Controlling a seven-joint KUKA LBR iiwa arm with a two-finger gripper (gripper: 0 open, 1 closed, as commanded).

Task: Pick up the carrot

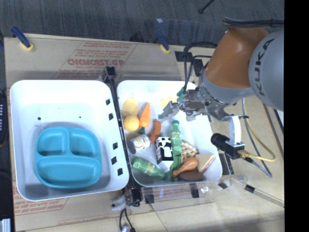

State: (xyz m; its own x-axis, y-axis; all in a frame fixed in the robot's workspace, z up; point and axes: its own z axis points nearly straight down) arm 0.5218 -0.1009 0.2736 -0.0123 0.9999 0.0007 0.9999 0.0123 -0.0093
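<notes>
The carrot (145, 112) is orange and tapered, with a green stub at its lower end. It lies in the upper left part of the right bin (149, 87), just right of two yellow fruits (129, 106). A second, smaller orange piece (156, 129) lies just below and to the right of it. My gripper (170, 111) hangs over the upper middle of the right bin, a short way right of the carrot and apart from it. Nothing hangs from it. The arm's orange band (236, 57) is above and to the right.
The right bin also holds a green bottle (176, 139), a black-and-white box (165, 149), a small can (141, 141), a drumstick (186, 166) and a green packet (147, 167). A blue divided plate (68, 156) lies in the left bin (29, 95). Cables (256, 153) run at the right.
</notes>
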